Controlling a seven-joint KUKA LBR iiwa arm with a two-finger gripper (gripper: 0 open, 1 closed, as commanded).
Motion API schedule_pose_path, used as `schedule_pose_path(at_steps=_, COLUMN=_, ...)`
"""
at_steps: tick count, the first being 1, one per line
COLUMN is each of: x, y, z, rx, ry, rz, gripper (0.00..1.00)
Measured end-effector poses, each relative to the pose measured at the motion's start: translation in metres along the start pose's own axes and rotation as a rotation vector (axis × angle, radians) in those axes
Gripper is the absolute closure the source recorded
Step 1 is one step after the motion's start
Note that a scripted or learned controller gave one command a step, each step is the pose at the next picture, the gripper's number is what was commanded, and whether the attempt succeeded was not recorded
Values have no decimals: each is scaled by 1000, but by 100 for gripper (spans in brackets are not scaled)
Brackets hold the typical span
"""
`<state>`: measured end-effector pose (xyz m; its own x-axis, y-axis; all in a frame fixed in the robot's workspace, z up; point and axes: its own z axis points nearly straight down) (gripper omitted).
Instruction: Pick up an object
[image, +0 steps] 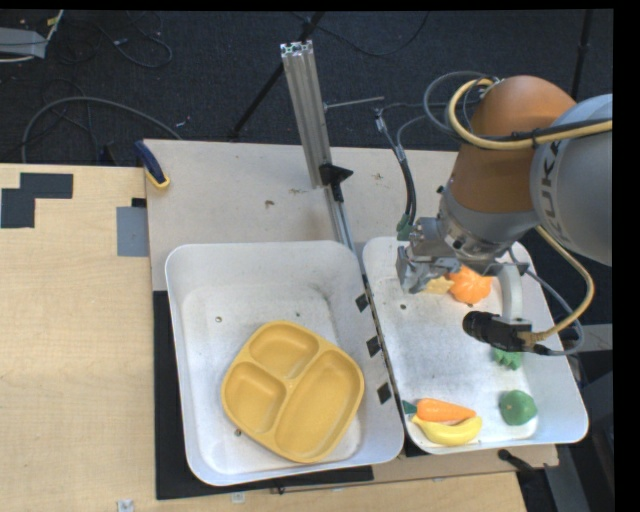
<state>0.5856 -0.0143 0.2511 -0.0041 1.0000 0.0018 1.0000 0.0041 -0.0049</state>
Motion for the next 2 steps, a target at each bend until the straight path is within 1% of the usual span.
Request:
schedule_pose_path(at_steps=1, x=51, y=-14, z=-3, rx=0, ry=0, rz=0, gripper=100)
schedule_pose_path(at_steps=2, x=104, y=-34, z=-3, rx=1, ry=-1, rz=0, gripper=100)
